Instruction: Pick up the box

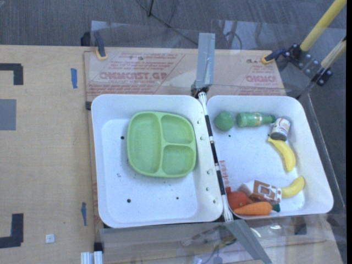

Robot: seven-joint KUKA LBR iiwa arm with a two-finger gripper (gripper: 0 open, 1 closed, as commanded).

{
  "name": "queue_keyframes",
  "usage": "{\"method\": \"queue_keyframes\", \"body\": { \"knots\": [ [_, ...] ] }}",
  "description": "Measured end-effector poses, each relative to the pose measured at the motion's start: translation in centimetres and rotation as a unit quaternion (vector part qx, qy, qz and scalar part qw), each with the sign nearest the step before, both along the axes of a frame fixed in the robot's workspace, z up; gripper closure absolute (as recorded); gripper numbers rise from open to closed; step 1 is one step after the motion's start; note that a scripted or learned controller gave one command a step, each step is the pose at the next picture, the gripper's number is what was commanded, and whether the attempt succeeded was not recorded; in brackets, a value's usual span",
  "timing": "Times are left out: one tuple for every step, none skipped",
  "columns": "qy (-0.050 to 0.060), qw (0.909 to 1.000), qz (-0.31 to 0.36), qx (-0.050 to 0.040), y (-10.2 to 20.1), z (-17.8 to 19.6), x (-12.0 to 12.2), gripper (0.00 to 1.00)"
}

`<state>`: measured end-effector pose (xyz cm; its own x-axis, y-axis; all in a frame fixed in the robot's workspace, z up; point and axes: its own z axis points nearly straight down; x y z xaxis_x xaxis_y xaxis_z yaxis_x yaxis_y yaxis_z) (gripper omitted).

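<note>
The box (265, 191) is a small orange and white carton lying flat near the front of the right bin (311, 125). It rests against a yellow banana (293, 187) on its right and a carrot (253, 208) and a red vegetable (237, 198) at its front left.
The right bin also holds a green ball (224, 120), a green bottle (254, 119), a small jar (280, 128) and a second banana (285, 153). In the left bin (110, 191) lies a green divided plate (161, 144). A grey post (205, 59) stands behind the bins.
</note>
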<state>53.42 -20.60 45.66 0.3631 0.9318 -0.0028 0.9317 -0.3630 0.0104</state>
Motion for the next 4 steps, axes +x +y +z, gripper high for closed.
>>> {"method": "queue_keyframes", "body": {
  "knots": [
    [0.0, 1.0, 0.0, -0.0001, 0.0, 0.0, 0.0, 0.0],
    [-0.002, 1.0, 0.001, -0.0013, 0.0, 1.1, 0.1, 1.0],
    [-0.002, 1.0, 0.001, -0.0014, 0.0, 1.1, 0.1, 0.0],
    [-0.004, 1.0, 0.002, -0.0026, 0.0, 2.1, 0.2, 1.0]
  ]
}}
